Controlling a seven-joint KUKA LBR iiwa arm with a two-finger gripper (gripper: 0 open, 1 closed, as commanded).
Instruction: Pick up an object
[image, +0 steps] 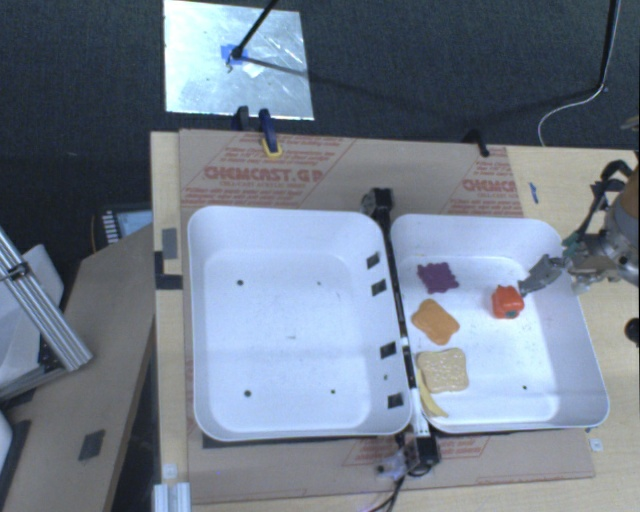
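Where reaching from right, jaws above red object (507, 301)

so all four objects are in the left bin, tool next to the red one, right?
Not quite: the camera view shows the purple piece, orange piece, toast-like piece and red object in the right bin. The tool is beside the red one.

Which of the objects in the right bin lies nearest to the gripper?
The red object: it lies just beside the gripper, while the purple, orange and tan pieces lie further left.
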